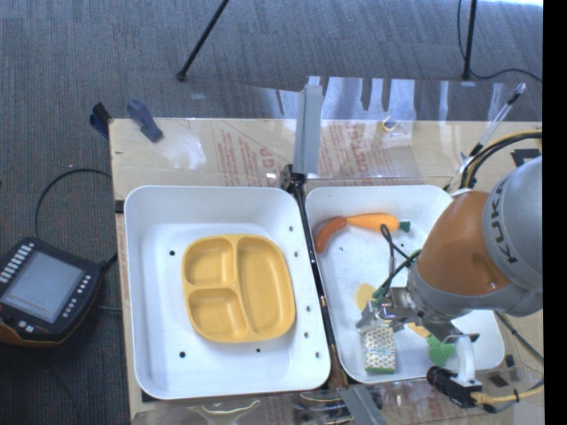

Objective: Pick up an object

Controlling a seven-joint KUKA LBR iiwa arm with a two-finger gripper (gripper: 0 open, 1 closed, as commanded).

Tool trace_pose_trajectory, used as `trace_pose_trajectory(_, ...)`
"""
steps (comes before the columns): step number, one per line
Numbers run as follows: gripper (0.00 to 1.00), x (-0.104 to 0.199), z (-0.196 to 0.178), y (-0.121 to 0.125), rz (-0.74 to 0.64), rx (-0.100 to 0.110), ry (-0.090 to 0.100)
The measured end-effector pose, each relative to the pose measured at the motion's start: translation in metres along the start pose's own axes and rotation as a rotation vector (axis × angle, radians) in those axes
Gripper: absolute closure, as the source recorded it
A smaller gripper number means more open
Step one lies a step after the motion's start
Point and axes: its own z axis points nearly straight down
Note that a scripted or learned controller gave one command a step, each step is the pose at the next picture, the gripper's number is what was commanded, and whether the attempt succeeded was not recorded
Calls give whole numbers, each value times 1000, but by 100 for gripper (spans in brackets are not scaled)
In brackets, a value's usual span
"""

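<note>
A: Entry, overhead view. The arm (483,246) is seen reaching in from the right, its orange band above the right bin (416,197). The gripper (379,312) is lowered near the front of that bin.

B: State of the pincer to be recorded?

A: It cannot be told. The gripper's tip is partly hidden by the wrist and cabling, and nothing can be confirmed as held.

B: Candidate objects in the right bin?

A: A sponge with a dotted pale face and green edge (381,351) is noted lying flat directly below the gripper, just beside or touching it; contact cannot be resolved. A carrot (374,222) is lying along the far side of the bin, with a brown curved piece (327,232) at its left end. A small yellow item (364,296) is seen mid-bin, left of the wrist. A green item (440,351) is partly covered by the arm near the front right.

B: Left bin?

A: In the left bin (151,211) a yellow divided plate (238,288) with three compartments is recorded, lying flat near the centre, well apart from the gripper.

B: Off-bench items?

A: A teach pendant (44,289) is noted on the floor at left.
</note>
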Motion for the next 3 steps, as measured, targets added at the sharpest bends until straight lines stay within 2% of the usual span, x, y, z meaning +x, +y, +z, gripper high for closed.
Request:
trace_pose_trajectory(1,100,68,-97,34,-101,-12,-4)
trace_pose_trajectory(2,0,67,-94,32,-98,-5,-5)
trace_pose_trajectory(3,0,-1,-25,36,-33,3,-5)
